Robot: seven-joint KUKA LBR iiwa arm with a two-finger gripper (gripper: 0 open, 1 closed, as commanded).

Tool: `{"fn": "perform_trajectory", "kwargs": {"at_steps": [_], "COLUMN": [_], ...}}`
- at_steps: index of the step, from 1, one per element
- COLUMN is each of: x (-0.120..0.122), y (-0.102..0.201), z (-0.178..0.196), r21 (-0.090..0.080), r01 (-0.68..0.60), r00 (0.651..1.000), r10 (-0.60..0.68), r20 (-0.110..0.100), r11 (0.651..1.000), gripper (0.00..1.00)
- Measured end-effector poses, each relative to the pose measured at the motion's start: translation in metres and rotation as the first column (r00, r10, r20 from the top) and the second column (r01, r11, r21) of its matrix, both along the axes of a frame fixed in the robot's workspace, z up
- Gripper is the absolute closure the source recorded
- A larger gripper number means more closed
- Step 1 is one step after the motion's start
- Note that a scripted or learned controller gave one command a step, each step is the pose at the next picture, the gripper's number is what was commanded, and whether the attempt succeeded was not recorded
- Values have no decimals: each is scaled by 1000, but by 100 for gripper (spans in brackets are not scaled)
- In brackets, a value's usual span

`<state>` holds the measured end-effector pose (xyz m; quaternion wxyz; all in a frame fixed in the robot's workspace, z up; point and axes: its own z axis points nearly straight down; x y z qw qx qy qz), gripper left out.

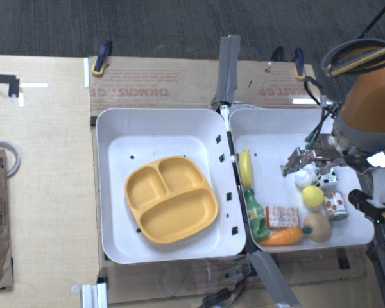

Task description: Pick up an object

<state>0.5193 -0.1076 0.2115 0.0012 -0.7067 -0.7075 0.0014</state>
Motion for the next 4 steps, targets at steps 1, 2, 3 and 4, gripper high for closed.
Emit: {"fn": "perform_trajectory", "kwargs": {"at_steps": [1, 2, 3, 4], "x": [-40, 9, -20, -20], "y": [-53, -52, -93, -94], "z": [-12, -120, -120, -111], "r21": [0, 0, 0, -1], "r01": [10, -264, -317, -313], "r00": [1000, 964, 948, 950], "r10": [-10, 264, 317, 313], "r20": [0, 3, 3, 4], "r11": [1000, 964, 948, 950], "gripper": [0, 0, 0, 100]}}
